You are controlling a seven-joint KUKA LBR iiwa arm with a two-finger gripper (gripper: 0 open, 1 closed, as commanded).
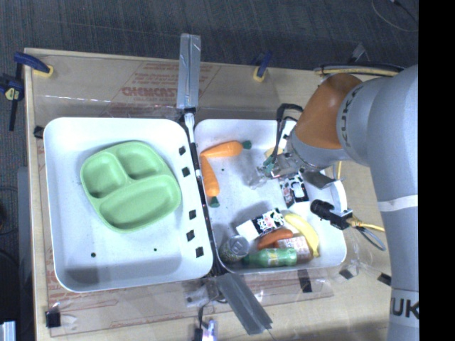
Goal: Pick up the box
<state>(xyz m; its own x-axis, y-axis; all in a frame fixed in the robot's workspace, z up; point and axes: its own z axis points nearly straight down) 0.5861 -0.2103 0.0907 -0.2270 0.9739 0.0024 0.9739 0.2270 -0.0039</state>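
Note:
The box [264,223] is small and white with black patches. It lies in the lower middle of the right bin [234,128], against a yellow banana [304,231]. My gripper [274,168] hangs below the orange-banded wrist in the upper right part of that bin. It is up and to the right of the box and well apart from it. A second small printed pack [293,190] sits just below the gripper.
Two carrots [222,149] [210,177] lie in the right bin's upper left. A metal can [234,247], a green bottle [271,258] and a red item [274,237] crowd its front edge. A green divided plate [130,185] rests in the left bin [64,261].

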